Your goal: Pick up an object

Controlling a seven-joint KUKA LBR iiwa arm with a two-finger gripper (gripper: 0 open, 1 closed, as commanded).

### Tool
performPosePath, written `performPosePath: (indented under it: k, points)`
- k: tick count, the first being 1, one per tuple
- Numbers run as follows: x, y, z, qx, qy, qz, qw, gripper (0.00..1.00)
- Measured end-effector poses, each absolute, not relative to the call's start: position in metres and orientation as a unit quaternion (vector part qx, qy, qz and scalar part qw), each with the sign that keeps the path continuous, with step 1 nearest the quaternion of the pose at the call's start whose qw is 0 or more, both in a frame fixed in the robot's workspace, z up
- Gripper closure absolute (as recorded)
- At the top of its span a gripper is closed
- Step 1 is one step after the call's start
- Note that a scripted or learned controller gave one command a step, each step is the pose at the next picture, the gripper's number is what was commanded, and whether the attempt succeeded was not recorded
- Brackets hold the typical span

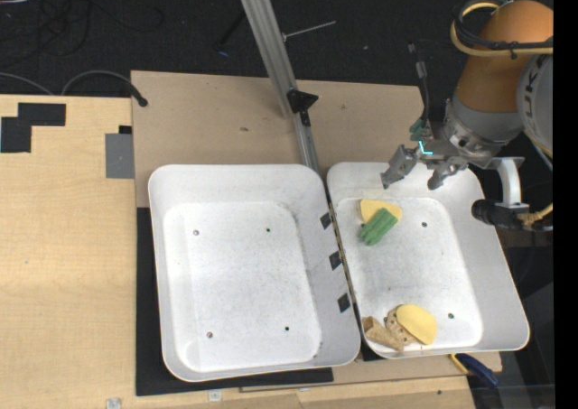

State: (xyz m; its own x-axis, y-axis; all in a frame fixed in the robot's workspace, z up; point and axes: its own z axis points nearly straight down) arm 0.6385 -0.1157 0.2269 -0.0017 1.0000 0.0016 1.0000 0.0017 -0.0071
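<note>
Fingers (396,169) are spread open with nothing between them — the gripper (416,171) hangs over the far edge of the right bin (488,290). Going left to right: the left bin (181,190) sits right up against the right one. In the right bin, a green piece (379,226) lies touching a yellow piece (372,209) near the far end, just below the gripper. Down at the near edge — a tan piece (383,333) beside a yellow round one (416,322).
</note>
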Motion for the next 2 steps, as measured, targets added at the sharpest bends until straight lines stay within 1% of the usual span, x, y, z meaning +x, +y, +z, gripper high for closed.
performPosePath:
  k: [1, 2]
  points:
    - [0.639, -0.116, 0.229, -0.706, -0.708, 0.0008, 0.001, 0.00]
    - [0.629, -0.109, 0.175, -0.707, -0.707, 0.0025, 0.004, 0.00]
